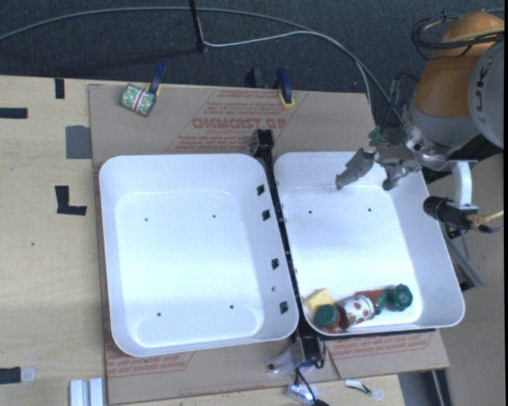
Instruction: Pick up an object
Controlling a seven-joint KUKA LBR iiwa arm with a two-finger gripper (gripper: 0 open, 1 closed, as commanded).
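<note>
My gripper (372,176) hangs over the far edge of the right bin (364,227), its two grey fingers spread apart with nothing between them. At that bin's near edge lie several small objects in a row: a yellow piece (317,298), a green round piece (326,315), a red and white bottle-like item (360,307) and a dark green ball-like item (400,297). They are well apart from the gripper, toward the front of the bin.
The left bin (186,252) sits beside the right one, black clips along their shared rim. A small green and white object (137,99) lies on the cardboard at the far left. Cables run across the back.
</note>
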